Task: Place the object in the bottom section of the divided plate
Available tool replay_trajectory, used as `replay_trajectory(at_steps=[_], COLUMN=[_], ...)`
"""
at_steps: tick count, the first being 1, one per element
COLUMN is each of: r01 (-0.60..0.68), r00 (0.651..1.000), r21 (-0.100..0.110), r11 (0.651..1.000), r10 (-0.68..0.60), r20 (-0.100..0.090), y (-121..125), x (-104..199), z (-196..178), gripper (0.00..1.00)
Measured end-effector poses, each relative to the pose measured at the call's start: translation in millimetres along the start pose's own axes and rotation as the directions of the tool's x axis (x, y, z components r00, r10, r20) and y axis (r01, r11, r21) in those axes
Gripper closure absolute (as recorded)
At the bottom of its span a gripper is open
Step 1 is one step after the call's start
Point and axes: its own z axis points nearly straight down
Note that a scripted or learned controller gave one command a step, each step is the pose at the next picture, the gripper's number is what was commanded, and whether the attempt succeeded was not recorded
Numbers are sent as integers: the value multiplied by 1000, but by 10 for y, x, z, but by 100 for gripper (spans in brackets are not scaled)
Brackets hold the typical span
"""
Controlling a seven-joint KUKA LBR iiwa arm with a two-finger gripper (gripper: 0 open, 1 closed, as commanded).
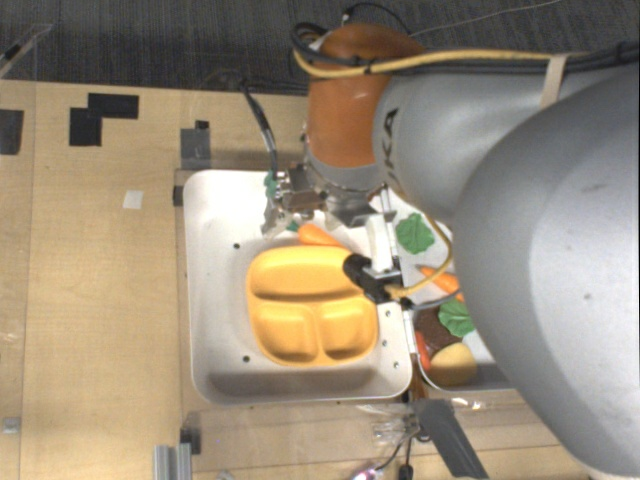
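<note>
One grey arm [480,168] reaches in from the right over two white bins on the table. The left bin [215,298] holds a yellow divided plate [310,313] near its right wall. The right bin [455,386] holds mixed toy foods. The gripper [292,206] hangs near the left bin's far edge; whether it is open cannot be told. An orange carrot piece [318,234] lies just below it, at the plate's far rim.

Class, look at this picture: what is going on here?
A grey KUKA arm reaches from the right over the left bin, its gripper above the top edge of a yellow divided plate. An orange carrot-like piece lies at that edge, right below the gripper; whether it is gripped can't be told. Nothing lies in the plate's sections yet. More toy food lies in the right bin.
</note>
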Motion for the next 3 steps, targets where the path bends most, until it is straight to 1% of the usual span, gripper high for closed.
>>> replay_trajectory(at_steps=[1,2,3], r01=[10,459,369], r00=[1000,888,930], r21=[0,-1,-4], r11=[1000,888,929], r10=[-10,-459,-369], r20=[1,-2,-1], y=[19,-158,423], x=[12,510,363], z=[-90,516,176], gripper=[100,100,100])
